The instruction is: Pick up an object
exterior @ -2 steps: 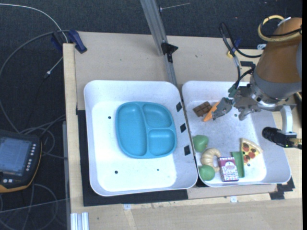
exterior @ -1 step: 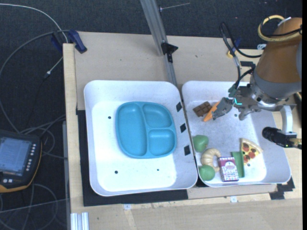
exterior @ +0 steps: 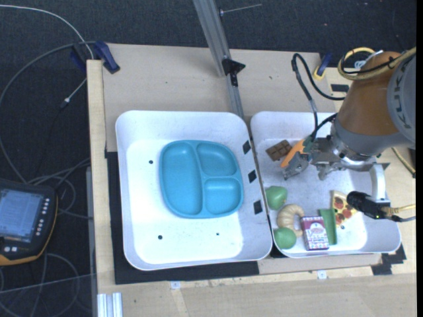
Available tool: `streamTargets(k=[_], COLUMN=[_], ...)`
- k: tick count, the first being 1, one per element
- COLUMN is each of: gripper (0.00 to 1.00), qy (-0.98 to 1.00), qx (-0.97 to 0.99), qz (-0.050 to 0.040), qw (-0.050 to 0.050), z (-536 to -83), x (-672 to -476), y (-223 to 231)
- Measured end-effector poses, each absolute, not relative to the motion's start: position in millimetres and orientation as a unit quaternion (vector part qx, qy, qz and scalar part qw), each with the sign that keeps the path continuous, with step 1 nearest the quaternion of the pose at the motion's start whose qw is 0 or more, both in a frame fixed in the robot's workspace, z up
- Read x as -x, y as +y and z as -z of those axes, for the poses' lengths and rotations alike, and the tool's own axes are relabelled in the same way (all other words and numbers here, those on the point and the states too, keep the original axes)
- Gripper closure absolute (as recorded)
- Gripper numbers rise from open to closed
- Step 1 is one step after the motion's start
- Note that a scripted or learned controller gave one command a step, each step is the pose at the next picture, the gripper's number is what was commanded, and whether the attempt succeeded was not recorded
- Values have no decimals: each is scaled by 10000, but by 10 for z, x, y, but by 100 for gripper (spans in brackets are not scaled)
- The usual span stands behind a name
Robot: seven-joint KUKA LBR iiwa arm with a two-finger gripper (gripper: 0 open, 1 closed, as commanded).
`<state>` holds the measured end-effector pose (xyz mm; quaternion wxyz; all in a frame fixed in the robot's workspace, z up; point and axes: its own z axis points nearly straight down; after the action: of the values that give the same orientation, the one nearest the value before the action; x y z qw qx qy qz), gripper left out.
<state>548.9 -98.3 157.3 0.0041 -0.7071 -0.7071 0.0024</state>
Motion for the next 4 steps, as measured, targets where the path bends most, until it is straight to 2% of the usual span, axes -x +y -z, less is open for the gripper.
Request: streamTargets(k=[1,2,3,4], gripper=[0,0,100,100], qy=[-7069,-7071,-7073,-7079], qx=[7073,7071,7069,7063], qz=[-18,-9,7,23], qw=[34,23,8,-28], z=[-1129,-914,-1036,-1596], x=[-5442,-5438,-5450,-5543], y=[-1025,-1019,-1015,-942])
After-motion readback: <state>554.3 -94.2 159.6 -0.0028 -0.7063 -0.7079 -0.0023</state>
